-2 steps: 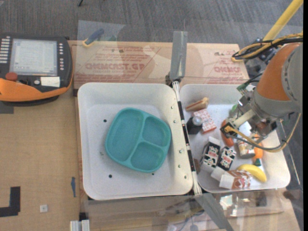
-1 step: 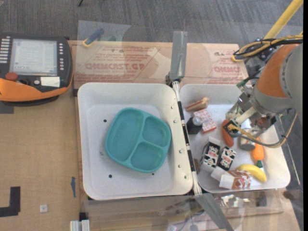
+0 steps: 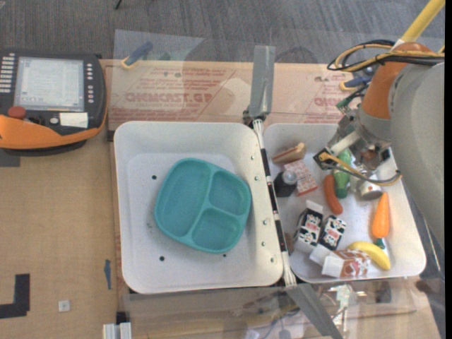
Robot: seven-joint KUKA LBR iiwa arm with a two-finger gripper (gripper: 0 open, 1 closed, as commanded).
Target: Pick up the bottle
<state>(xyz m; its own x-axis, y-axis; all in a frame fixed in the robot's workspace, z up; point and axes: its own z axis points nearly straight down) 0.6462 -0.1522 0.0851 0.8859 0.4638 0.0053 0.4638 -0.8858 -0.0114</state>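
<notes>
The gripper [image 3: 351, 167] is positioned low in the right bin [image 3: 417, 249], beside a green bottle [image 3: 342, 183]. Approach stage is judged; finger state cannot be told. Alignment over the bottle is required next.

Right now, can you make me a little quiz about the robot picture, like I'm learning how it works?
1. True or false: the teal plate lies in the left bin.
2. Which lies nearer the camera view's bottom edge? A) the banana B) the carrot
3. Fill in: the gripper hangs over the ____ bin.

Key:
1. True. The plate, with three compartments, is alone in that bin.
2. A. The banana lies below the carrot, by the right bin's front corner.
3. Right. It is above the green bottle, among the toy foods.
</notes>
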